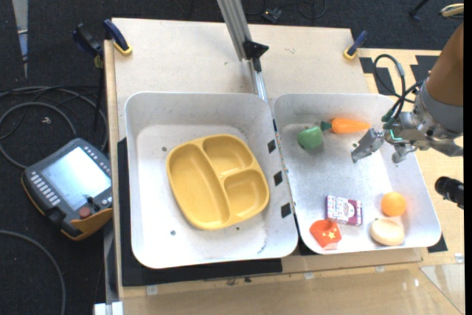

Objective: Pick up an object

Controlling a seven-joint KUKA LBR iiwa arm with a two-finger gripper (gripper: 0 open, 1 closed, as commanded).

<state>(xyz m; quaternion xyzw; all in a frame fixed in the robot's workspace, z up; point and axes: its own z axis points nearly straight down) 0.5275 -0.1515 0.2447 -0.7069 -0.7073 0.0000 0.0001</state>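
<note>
End effector spread wide, holding nothing, poised above right bin, near carrot

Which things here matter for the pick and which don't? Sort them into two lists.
For the job:
gripper
carrot
green pepper
purple carton
orange
red pepper
cream-coloured item
right bin

Lying about:
yellow tray
left bin
pendant
floor cables
</note>
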